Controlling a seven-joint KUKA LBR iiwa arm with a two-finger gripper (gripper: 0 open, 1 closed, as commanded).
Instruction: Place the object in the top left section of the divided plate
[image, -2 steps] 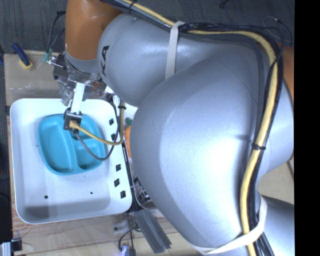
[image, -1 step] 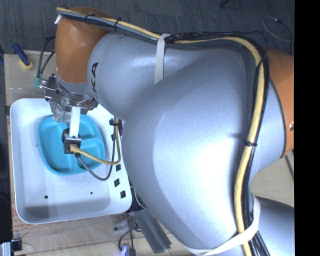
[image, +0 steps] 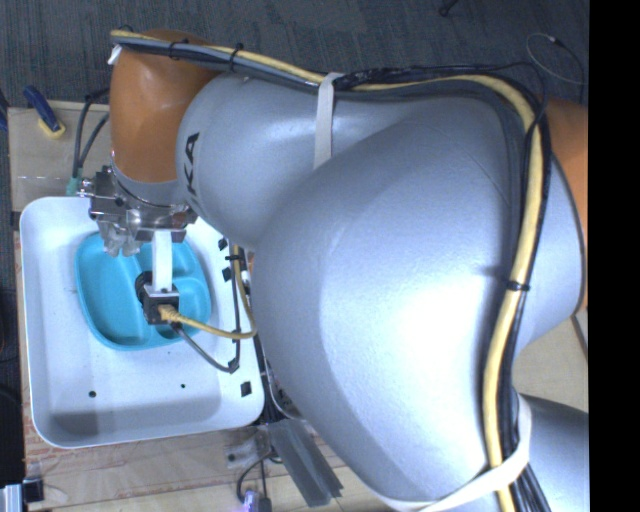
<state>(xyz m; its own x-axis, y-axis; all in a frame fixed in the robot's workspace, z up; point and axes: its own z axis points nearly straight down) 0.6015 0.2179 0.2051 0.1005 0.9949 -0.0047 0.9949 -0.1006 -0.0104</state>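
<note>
- The arm (image: 400, 300), grey and bulky, fills most of the view from the right and hides everything beneath it there.
- The desk (image: 14, 150) shows as a strip of pale wood along the left edge and below the bin.
- The bin (image: 120, 415) is white and shallow. It sits at the left, and its right side runs under the arm.
- The plate (image: 108, 305) is blue with a raised rim. It lies flat in the upper part of the bin, with bare white floor below it. Its top edge is covered by the wrist, so its sections cannot be made out.
- The band (image: 140, 110) is orange and sits at the upper left, just above the wrist.
- The wrist (image: 135, 212) hangs over the plate's upper edge, pointing down into it.
- The jaws are directly above the upper part of the plate. I cannot tell whether they are spread, pressed together or pinching anything.
- A cable (image: 525, 200), yellow and black, runs along the arm's top and down its right side.
- A tool (image: 42, 110) with a blue handle and yellow tip lies on the desk above the bin, well apart from the plate.
- Two dark specks (image: 92, 393) mark the bin floor below the plate.
</note>
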